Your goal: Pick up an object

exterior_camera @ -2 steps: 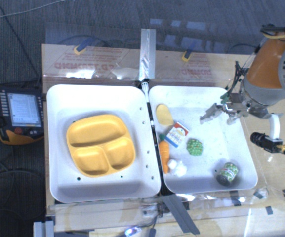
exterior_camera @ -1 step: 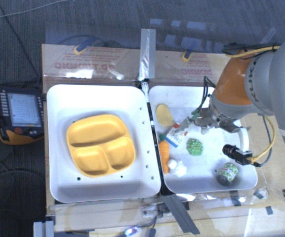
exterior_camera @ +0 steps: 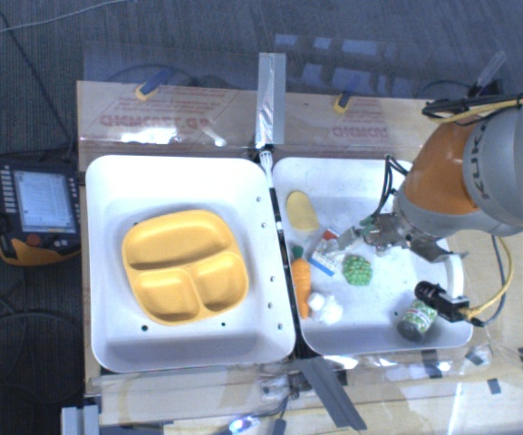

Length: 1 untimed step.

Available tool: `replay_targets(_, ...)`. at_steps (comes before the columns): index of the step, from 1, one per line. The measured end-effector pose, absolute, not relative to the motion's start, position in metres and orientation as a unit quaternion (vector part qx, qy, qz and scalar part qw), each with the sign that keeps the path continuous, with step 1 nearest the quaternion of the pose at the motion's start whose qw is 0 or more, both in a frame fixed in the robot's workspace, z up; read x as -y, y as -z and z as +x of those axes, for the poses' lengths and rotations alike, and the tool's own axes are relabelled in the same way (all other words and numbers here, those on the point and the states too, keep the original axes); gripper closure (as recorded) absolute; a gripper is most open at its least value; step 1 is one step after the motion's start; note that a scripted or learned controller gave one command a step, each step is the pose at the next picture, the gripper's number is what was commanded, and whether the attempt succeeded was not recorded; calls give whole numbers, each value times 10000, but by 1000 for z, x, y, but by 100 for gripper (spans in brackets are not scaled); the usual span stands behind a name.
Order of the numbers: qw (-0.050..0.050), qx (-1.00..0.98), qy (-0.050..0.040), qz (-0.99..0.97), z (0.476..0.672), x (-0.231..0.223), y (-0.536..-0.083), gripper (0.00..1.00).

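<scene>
My gripper [exterior_camera: 372, 233] hangs low inside the right bin [exterior_camera: 370, 172], at the end of the grey arm with its orange band [exterior_camera: 438, 175]. Just below and left of it lies a green knobbly ball [exterior_camera: 358, 270]. A clear packet with red and green print [exterior_camera: 325, 257] lies to the gripper's left. Further left are a yellow oval piece [exterior_camera: 302, 211] and an orange carrot [exterior_camera: 302, 284] along the bin's left wall. A small white object [exterior_camera: 331, 312] rests beside the carrot's lower end. A green can [exterior_camera: 415, 321] stands in the near right corner.
The left bin [exterior_camera: 107, 198] holds a yellow divided tray [exterior_camera: 186, 264]. A black fitting with a yellow cable [exterior_camera: 442, 301] sits by the green can at the right bin's edge. A teach pendant [exterior_camera: 33, 208] lies on the floor at far left.
</scene>
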<state>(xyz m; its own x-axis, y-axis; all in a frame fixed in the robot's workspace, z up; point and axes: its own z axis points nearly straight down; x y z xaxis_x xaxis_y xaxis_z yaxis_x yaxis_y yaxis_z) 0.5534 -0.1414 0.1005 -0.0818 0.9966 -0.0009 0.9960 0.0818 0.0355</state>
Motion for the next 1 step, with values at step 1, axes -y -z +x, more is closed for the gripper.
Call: replay_targets(1, -5, -7692, -3, 6391, 560, 130, -127, 0)
